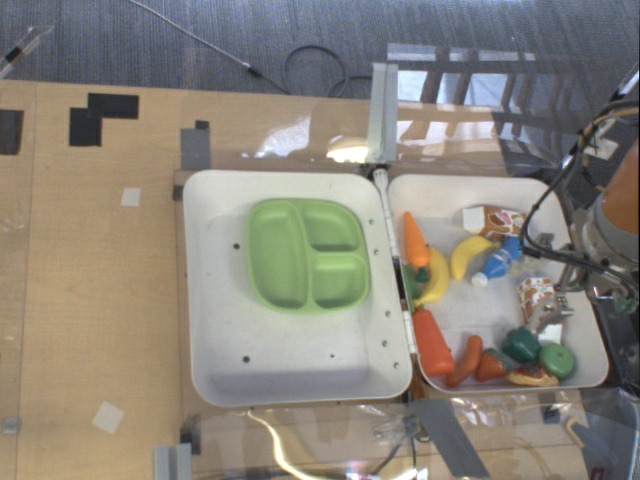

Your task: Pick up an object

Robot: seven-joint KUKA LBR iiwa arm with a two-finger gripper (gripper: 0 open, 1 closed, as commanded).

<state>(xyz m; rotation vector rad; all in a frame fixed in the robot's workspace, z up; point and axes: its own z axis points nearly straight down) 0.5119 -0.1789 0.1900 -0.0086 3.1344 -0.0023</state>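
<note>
The right bin (590, 368) holds several toy foods. An orange carrot (415, 240) and a yellow banana (436, 280) lie by its left wall. A second yellow piece (467, 256), a blue bottle (496, 263) and a brown-and-white packet (495, 219) sit further back. A red pepper (433, 340), a red sausage (465, 360), a dark green piece (520, 345) and a green apple (557, 360) line the front. My gripper (551, 313) hangs low at the bin's right side, just above the dark green piece and beside a small printed carton (534, 292).
The left bin (215, 368) carries a green divided plate (305, 254). The arm's orange band (620, 203) and its black cables (550, 203) hang over the right bin's right edge. A metal post (383, 108) stands behind the wall between the bins.
</note>
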